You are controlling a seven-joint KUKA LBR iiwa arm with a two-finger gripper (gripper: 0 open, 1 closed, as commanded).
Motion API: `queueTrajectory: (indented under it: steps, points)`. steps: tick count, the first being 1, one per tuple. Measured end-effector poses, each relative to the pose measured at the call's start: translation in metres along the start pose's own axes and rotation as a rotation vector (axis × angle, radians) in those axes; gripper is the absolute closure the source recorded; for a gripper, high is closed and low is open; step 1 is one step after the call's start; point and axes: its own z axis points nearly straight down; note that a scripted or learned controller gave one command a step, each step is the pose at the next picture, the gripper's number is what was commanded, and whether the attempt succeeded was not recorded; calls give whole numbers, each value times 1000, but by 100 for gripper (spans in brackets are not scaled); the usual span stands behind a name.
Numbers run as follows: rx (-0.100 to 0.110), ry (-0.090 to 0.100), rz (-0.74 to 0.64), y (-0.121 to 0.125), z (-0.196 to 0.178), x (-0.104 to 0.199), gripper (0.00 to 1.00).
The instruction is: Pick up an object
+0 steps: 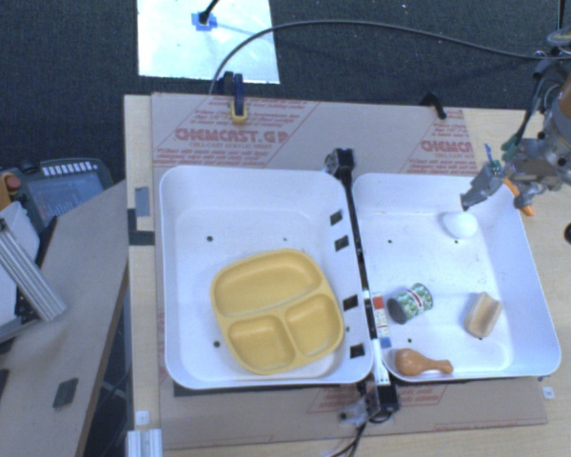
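Gripper [482,190], finger state unclear, hangs above right bin [514,341] near white ball [460,224]; can [410,303], bread [482,314], drumstick [421,362] well apart.

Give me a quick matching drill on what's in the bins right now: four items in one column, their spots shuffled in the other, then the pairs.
Items:
1. yellow tray
2. white ball
3. small can
4. orange drumstick

Places:
A. near corner of the right bin, by the divider
B. left bin
C. far part of the right bin, just below the end effector
D. lying on its side in the right bin, near the divider

Pairs: 1-B, 2-C, 3-D, 4-A
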Motion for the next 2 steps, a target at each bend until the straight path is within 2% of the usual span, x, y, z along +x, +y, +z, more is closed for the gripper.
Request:
queueTrajectory:
  steps: [1,2]
  points:
    - [-9,-2,-2,2,-6,0,0]
    - [-4,-1,0,2,56,-4,0]
